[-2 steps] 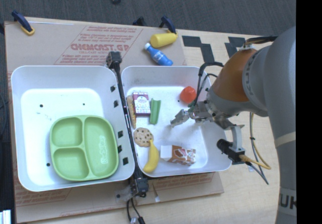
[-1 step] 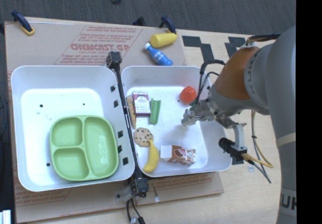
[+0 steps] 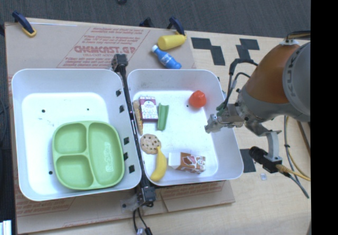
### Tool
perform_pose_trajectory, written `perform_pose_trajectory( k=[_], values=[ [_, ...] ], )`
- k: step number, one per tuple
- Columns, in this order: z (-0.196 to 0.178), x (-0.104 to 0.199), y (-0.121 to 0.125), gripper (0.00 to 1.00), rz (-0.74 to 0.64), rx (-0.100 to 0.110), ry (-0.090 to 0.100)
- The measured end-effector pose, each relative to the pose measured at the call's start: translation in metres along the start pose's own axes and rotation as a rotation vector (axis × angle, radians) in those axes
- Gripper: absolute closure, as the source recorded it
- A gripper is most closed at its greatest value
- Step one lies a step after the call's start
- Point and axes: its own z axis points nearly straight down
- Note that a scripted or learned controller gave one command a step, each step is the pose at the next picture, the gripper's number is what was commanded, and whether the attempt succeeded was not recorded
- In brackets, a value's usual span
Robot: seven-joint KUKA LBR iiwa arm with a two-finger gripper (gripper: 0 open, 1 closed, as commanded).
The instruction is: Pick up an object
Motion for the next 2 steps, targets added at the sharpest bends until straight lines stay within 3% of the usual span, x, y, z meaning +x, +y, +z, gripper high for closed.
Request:
perform_pose_trajectory(
  k=[1, 2],
  values=[
    [0.000, 0.000, 0.000, 0.00, 0.000, 0.001, 0.000],
    [0.085, 0.001, -0.034, 0.00, -0.004, 0.003, 0.001]
  ],
)
